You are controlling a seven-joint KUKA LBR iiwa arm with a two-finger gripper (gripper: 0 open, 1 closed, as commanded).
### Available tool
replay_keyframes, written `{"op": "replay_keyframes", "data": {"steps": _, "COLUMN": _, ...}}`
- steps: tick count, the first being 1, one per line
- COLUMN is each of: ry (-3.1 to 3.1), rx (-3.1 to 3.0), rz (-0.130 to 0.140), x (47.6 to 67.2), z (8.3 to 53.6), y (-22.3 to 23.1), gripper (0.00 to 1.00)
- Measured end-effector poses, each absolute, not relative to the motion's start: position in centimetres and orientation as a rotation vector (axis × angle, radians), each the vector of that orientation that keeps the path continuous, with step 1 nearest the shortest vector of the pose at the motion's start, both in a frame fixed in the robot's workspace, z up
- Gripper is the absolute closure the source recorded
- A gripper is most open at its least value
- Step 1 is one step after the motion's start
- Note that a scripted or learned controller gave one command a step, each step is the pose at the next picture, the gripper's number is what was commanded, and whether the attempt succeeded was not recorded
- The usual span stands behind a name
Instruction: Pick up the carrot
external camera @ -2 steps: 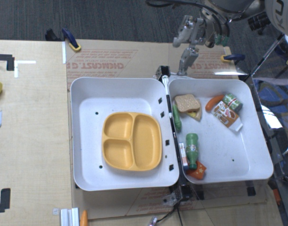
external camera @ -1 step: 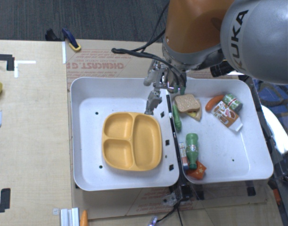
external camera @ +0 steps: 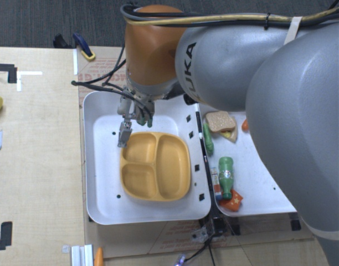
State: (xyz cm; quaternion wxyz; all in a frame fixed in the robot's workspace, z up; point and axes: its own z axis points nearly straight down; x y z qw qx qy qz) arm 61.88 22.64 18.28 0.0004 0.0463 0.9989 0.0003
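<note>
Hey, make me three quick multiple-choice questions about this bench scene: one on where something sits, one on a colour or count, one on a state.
1. Where does the yellow three-compartment plastic tray lie?
A. left white bin
B. right white bin
C. bare bench

2. What colour is the small plastic bottle?
A. blue
B. green
C. white

3. How does that bottle rest?
A. standing upright
B. lying on its side
C. inside the tray

Answers: 1 A, the tray fills the left bin's floor, below the claw; 2 B, its body is green; 3 B, it lies flat in the right bin.
</note>
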Motion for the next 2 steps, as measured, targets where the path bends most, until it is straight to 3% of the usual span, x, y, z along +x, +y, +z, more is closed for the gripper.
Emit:
{"op": "replay_keyframes", "data": {"steps": 1, "ry": 3.040, "rx": 0.782, "rz": 0.004, "x": 55.79, "z": 9.36, "y": 21.13, "gripper": 0.00}}
{"op": "replay_keyframes", "data": {"steps": 2, "ry": 3.048, "rx": 0.787, "rz": 0.017, "x": 55.58, "z": 10.22, "y": 21.64, "gripper": 1.00}}
